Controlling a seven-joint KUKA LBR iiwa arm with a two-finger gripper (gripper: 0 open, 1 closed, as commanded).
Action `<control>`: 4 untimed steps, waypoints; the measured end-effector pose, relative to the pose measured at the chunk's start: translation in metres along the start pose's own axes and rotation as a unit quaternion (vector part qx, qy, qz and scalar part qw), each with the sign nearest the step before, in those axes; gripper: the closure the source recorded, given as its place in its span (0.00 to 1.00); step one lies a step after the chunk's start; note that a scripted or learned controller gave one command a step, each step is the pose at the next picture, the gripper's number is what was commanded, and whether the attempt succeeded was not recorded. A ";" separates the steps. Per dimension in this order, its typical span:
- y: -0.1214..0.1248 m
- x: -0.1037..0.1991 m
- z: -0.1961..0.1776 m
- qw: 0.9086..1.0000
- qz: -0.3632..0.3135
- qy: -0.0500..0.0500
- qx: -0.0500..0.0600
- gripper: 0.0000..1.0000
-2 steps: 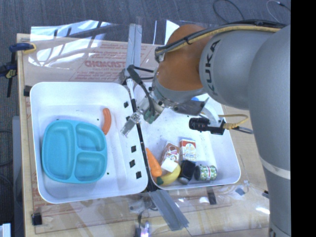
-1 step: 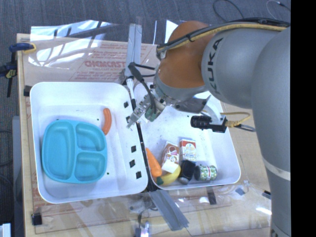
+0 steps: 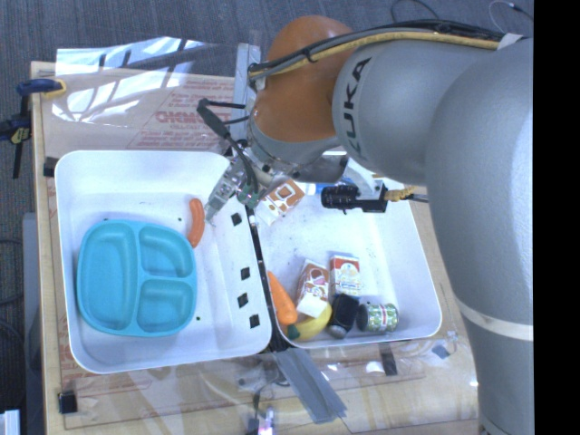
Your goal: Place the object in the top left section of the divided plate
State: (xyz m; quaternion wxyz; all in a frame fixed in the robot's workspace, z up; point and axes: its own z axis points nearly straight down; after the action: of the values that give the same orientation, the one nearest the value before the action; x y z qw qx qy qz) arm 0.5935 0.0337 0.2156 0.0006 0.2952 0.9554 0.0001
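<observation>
1. Camera view: the grey arm (image 3: 426,107) with its orange band (image 3: 294,80) reaches in from the right, and its tool (image 3: 225,198) hangs over the right part of the left white bin (image 3: 72,179), close to the wall shared by the two bins.
2. Whether the tool is clenched or released cannot be told from this slant; nothing can be seen between its tips.
3. A small orange sausage-shaped object (image 3: 195,221) lies on the floor of the left bin, just beside the tool, to its lower left, apart from it.
4. The light blue divided plastic plate (image 3: 136,279) lies flat in the left bin, lower left of the orange object and near it, not touching.
5. In the right white bin (image 3: 412,243) sit an orange carrot-shaped toy (image 3: 282,301), a yellow banana-like piece (image 3: 313,323), two small printed cartons (image 3: 328,277) and a small green-labelled can (image 3: 381,316), clustered at the bin's near edge.
6. Both bins rest on the surface (image 3: 118,107), under clear plastic sheeting.
</observation>
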 end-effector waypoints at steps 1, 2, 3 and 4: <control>-0.018 -0.002 0.024 0.998 -0.065 0.001 0.001 1.00; 0.014 0.027 0.024 0.981 -0.191 0.002 0.001 1.00; -0.004 0.078 0.024 0.909 -0.417 0.001 0.000 1.00; 0.053 0.113 0.107 0.840 -0.543 -0.003 -0.003 1.00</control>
State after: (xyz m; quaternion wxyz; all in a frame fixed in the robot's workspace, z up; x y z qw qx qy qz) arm 0.5302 0.1411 0.1086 0.0039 -0.2706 0.9627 0.0016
